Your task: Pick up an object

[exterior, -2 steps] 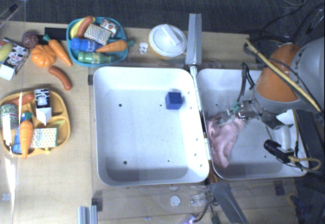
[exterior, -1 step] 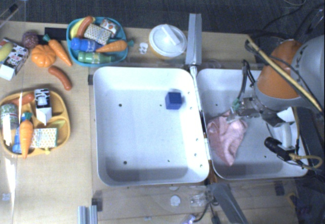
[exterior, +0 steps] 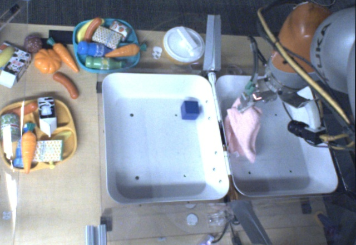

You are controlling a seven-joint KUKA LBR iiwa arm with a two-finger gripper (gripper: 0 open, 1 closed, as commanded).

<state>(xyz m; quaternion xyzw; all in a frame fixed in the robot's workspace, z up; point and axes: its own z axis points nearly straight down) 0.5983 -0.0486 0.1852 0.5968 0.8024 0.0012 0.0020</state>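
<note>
A pink cloth lies in the right bin along its left wall, its upper end drawn up into a peak. My gripper sits at that peak, near the bin's back left corner, with its fingers shut on the cloth's top edge. The rest of the cloth hangs down and trails toward the front. A small blue cube rests in the left bin, toward its back right.
Behind the bins stand a white lidded cup and a blue bowl of toy food. A yellow tray of toys and loose toy vegetables lie at the left. A metal divider rises between the bins.
</note>
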